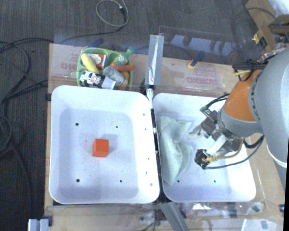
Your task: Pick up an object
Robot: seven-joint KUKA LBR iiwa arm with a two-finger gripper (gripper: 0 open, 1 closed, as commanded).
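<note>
Cloth (175, 148) just view-left of gripper (205, 131), possibly touching, long axis up-down; I can't tell gripper's opening.

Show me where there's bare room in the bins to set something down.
Left bin: bare floor all round the orange cube, out to every wall. Right bin: a bare patch at the near side, between the pale cloth and the right wall. Crowded where the gripper hangs beside the cloth, and in the green basket behind the left bin.
</note>
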